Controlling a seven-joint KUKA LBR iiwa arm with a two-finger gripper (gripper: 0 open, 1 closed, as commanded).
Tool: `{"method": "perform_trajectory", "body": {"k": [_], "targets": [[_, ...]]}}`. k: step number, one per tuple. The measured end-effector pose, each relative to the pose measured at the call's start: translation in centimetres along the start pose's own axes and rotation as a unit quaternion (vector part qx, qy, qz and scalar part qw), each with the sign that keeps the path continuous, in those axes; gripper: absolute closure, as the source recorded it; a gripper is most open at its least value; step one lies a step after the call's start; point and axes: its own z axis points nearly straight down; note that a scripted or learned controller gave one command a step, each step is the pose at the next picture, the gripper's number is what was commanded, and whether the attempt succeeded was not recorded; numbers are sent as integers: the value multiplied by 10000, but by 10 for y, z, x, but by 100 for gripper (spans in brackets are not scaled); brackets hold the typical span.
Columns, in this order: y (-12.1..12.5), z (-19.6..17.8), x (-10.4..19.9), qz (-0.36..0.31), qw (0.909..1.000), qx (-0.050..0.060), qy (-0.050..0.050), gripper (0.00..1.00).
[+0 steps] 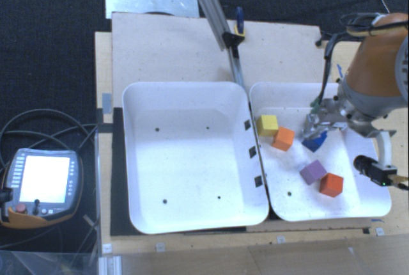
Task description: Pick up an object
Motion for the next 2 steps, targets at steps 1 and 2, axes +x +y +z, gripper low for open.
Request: {"method": "perform_trajectory", "body": {"k": [1, 2], "targets": [[-3, -3, 44, 0, 10000, -3, 1, 100], [8, -8, 98, -4, 10000, -11, 0, 100]]}}
